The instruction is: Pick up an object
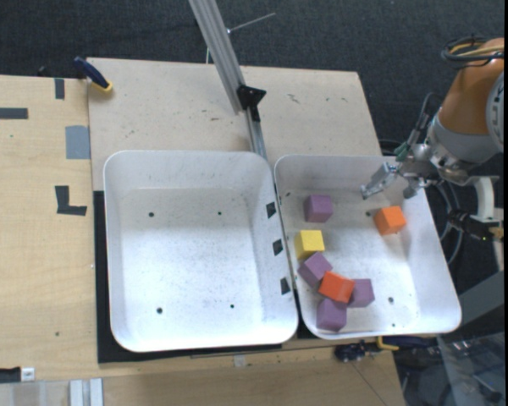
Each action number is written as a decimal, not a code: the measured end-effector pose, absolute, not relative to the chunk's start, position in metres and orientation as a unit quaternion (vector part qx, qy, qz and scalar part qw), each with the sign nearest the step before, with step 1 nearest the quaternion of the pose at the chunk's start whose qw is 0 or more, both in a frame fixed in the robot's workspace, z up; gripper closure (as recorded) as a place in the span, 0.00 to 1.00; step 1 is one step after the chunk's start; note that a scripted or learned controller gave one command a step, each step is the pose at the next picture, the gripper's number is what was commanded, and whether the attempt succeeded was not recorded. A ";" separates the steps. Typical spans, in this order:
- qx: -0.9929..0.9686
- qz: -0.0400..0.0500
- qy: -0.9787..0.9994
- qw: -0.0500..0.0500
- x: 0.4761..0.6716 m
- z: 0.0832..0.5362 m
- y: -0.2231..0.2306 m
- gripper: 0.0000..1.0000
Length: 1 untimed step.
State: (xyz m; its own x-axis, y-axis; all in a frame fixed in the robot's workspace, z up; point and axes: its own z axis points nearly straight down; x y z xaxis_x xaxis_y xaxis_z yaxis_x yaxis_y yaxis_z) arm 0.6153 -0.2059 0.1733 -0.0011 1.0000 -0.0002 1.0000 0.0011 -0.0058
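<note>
Pale wood covers the bench (34, 227), marked with a few strips of grey tape, and two shallow white bins sit on it side by side over a dark mat.

Nearest the camera, in the right bin (423, 303), a cluster of blocks lies by the front left corner: a purple block (331, 314) at the front, a red-orange block (337, 288) touching it from behind, another purple block (361, 292) just to its right, and a third purple block (315, 268) behind them. A yellow block (310, 243) sits just beyond that, close to the bin's left wall. Farther back, a lone purple block (318, 208) lies apart from the rest.

An orange block (390, 219) rests on the bin floor toward the right wall, well apart from the cluster. The gripper (389, 184) hangs just behind and above it, empty, its two fingers parted.

Beside this, the left bin (118, 227) shows a speckled floor. A metal rail (220, 45) slants across the far side of the bench.
</note>
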 end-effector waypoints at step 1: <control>-0.706 0.002 -0.708 0.003 0.617 0.109 -0.206 0.00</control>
